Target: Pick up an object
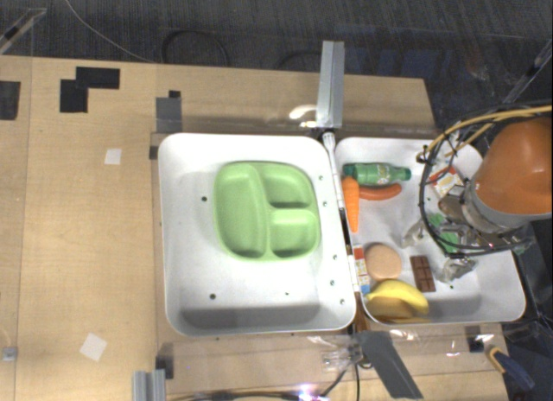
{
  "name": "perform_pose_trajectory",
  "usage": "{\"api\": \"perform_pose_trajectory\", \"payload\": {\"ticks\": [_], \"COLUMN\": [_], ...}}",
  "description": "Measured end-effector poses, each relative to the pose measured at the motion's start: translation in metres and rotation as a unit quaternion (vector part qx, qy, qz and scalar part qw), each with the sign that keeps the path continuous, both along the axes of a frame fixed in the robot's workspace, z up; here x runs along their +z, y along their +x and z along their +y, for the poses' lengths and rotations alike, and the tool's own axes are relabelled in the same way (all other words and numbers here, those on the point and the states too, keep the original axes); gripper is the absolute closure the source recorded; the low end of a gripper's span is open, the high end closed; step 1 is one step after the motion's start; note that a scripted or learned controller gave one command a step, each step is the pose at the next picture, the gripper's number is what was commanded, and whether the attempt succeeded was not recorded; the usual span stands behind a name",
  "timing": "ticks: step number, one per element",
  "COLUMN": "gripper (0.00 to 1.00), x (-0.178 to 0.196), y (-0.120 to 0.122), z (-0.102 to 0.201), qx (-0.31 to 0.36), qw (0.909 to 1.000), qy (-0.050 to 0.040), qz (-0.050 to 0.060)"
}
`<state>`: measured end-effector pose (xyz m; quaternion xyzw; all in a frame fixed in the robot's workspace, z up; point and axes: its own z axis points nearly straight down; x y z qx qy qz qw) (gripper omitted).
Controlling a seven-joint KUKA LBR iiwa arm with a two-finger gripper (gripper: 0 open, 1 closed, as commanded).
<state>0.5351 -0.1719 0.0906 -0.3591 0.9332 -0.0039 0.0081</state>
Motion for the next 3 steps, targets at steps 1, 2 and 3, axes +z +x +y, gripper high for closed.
{"api": "perform_pose_trajectory", "payload": {"ticks": [1, 2, 3], "gripper": [0.00, 0.00, 1.00], "x": [0.001, 0.001, 0.014], "y": [-0.031, -0.040, -0.035], "z": [0.016, 0.011, 0.015], "qx": [0.162, 0.169, 0.170], "qw": [0.9867, 0.9856, 0.9853], "qy": [-0.0049, -0.0040, -0.0039], "qz": [-0.003, -0.004, -0.010]}}
